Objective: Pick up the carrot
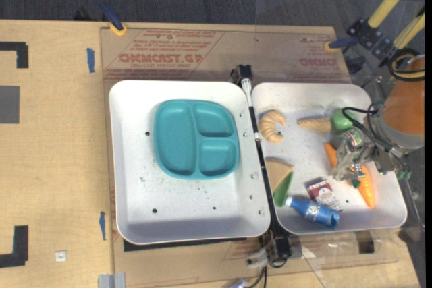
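The carrot (366,193), orange and tapered with a bit of green at its upper end, lies near the right wall of the right bin (388,216). My gripper (352,157) hangs low over that bin, just up and to the left of the carrot, with its metal tip close to the carrot's green end. A second, smaller orange piece (330,154) lies just left of the gripper. The grey arm with its orange band (403,108) comes in from the right and hides part of the bin's right edge.
Also in the right bin are a croissant (272,125), a tan cone with a green end (324,122), a sandwich wedge (281,177), a red and white packet (322,189) and a blue bottle (314,211). A teal divided plate (197,138) lies in the left bin (135,206).
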### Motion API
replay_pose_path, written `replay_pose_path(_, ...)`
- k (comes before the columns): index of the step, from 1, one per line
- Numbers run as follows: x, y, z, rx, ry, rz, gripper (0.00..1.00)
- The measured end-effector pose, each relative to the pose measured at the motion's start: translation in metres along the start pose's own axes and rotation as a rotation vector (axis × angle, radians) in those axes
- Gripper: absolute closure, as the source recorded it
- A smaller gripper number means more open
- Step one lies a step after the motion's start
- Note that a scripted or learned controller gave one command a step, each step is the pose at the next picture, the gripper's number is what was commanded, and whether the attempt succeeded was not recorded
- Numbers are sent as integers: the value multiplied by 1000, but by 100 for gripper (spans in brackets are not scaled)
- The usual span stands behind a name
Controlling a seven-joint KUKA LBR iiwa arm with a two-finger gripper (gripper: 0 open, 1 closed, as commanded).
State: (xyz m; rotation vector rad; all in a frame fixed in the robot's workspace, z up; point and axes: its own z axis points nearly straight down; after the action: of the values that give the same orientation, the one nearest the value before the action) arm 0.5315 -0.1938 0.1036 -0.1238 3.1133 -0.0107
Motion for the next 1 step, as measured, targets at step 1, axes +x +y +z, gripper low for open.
replay_pose_path(1, 6, 55, 11, -1, 9, 186, 100)
